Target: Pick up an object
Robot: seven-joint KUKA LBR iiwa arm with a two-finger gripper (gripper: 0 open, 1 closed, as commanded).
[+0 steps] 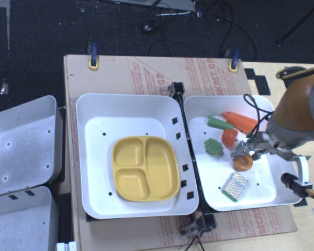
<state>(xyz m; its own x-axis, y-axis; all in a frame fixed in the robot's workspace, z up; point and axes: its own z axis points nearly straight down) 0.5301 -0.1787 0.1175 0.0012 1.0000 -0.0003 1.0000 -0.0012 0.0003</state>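
Two shallow white bins sit side by side on the bench, the left bin (89, 156) at mid-frame and the right bin (261, 192) at the right of the frame. One yellow divided tray (145, 168) with three compartments lies in the left bin, with bare white floor around it on every side.

Six small things lie in the right bin: one green textured piece (214, 147), one green stick (220, 123), one long orange carrot-like piece (240, 121), one red piece (229, 136), one round orange object (243, 162), and one flat patterned packet (235, 186) near the lower rim. Open floor shows along the bin's left side and lower right corner.

One gripper (244, 151) hangs right above the round orange object, seemingly touching it; how far it is open cannot be told.
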